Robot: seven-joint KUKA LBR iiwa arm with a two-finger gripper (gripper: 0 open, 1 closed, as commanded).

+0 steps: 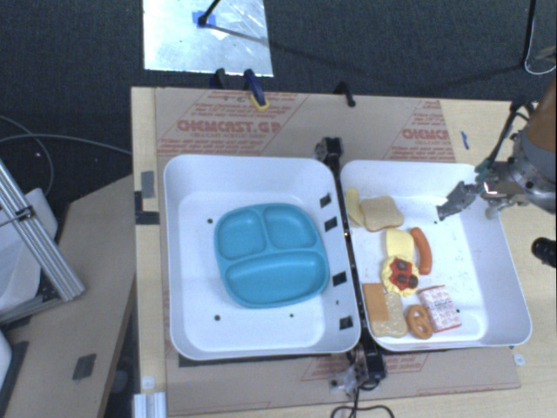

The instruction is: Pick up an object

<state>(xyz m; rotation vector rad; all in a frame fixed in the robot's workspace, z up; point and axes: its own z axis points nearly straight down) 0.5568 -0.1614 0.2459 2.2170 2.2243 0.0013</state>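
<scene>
The right bin [500,277] holds several toy foods: a tan bread slice [380,212], a pale yellow wedge [352,205], an orange-red sausage [422,248], a yellow cheese piece [398,243] with a red-and-black item [402,273] at its lower end, an orange cracker [375,300], a brown pretzel [419,322] and a red-and-white packet [440,308]. My gripper [474,203] hangs over the bin's back right part, to the right of the bread and the sausage. It is open, with nothing between its fingers.
The left bin [187,233] holds a blue divided plate [270,255]. A black divider [335,225] joins the two bins. Cardboard [226,120] lies under the bins, and a shiny metal sheet [204,24] lies behind them. A metal rail [35,242] slants at the far left.
</scene>
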